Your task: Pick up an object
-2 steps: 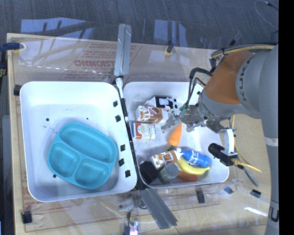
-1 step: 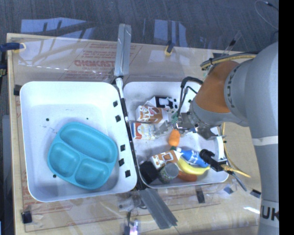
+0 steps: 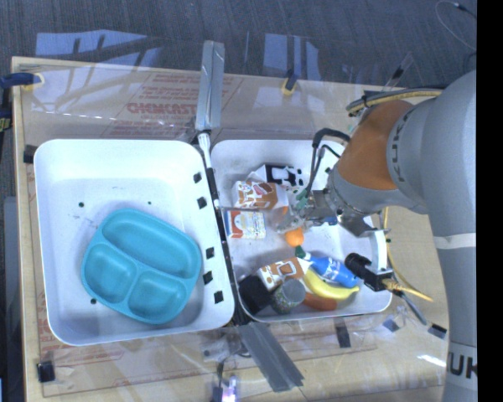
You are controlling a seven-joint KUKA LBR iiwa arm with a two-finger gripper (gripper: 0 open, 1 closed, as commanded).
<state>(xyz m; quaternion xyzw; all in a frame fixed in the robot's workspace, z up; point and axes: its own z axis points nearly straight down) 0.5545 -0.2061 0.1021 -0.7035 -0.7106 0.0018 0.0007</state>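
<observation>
Reaching in from the right, the gripper (image 3: 300,212) hangs low over the right bin (image 3: 235,153), just beside a small orange ball (image 3: 295,236) near the bin's middle; whether anything is gripped, I cannot tell. That ball looks light and smooth, likely slippery: pinch it across its widest part.

The right bin (image 3: 235,162) is crowded: two small printed cartons (image 3: 256,195) lie flat near its middle, with a black-and-white item (image 3: 283,174) just behind them. Toward the front lie a yellow banana (image 3: 329,288), a blue bottle (image 3: 331,268), a small orange ball (image 3: 294,236) and a dark round can (image 3: 256,294), all close together.
</observation>
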